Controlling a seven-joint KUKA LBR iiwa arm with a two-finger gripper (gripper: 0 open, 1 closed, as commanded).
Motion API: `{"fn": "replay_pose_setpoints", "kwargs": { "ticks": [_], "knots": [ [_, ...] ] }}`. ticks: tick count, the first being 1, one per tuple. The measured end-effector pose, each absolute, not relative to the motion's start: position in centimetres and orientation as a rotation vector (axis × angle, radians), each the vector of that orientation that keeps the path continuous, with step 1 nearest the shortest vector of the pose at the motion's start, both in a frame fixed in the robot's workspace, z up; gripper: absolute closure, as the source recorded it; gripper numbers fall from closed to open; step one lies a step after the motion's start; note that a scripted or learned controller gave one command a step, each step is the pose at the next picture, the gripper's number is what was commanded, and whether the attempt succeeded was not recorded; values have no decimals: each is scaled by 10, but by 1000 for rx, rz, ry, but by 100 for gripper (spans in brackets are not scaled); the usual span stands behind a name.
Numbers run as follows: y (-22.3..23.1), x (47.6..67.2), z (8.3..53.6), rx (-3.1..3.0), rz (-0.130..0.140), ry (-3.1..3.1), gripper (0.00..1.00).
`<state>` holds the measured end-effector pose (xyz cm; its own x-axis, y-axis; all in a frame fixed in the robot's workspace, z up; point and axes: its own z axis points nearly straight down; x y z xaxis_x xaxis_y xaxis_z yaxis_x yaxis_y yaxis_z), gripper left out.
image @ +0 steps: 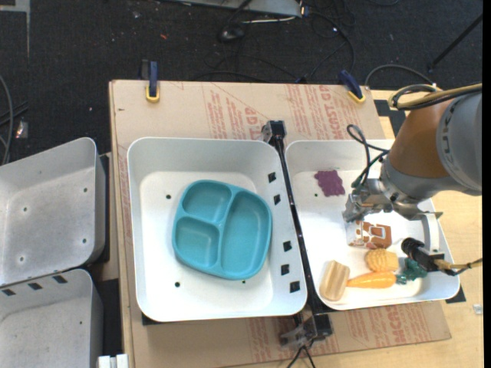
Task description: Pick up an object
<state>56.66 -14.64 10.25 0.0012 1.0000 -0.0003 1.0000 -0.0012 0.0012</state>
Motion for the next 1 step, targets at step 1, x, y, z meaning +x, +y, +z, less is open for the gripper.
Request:
{"fn": "replay_pose_setpoints", "kwargs": {
  "ticks": [1],
  "knots": [
    [-140, 569, 147, 2216, 4, 2222, 100]
  ]
}}
